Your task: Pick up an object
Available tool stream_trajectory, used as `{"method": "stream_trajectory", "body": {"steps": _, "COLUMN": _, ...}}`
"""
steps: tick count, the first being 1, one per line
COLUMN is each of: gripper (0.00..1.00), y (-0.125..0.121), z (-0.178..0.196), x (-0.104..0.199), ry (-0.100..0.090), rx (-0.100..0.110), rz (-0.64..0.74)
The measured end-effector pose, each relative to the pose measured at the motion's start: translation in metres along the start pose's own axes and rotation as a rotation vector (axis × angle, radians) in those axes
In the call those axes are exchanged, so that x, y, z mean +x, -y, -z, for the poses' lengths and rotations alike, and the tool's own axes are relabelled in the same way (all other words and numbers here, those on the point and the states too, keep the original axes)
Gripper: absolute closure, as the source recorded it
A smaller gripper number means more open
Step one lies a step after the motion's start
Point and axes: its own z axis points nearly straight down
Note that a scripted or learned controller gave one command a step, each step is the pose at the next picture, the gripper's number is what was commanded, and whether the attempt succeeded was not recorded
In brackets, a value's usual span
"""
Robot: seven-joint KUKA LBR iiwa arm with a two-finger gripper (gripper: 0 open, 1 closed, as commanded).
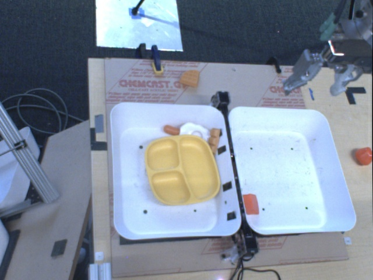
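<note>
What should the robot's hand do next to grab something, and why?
Probably swing down toward the orange block in the right bin. The gripper hangs open above the bench beyond the bins, holding nothing, and that block lies alone at the bin's near left corner.

"CHEMCAST" printed on bench sheet point(152, 83)

The pale wooden table point(332, 92), covered by a brown printed cardboard sheet point(145, 86), carries two shallow white plastic bins side by side: the left bin point(125, 174) and the right bin point(326, 174), their inner rims touching. A tan block point(189, 78) lies on the cardboard behind the left bin. A small orange-red piece point(363, 156) sits just beside the right bin.
</note>
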Motion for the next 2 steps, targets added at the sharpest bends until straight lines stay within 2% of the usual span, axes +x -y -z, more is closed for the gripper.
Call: {"method": "stream_trajectory", "body": {"steps": 2, "gripper": 0.00, "y": 0.0000, "z": 0.0000, "x": 0.0000, "ry": 0.000, "rx": 0.000, "rz": 0.000}}
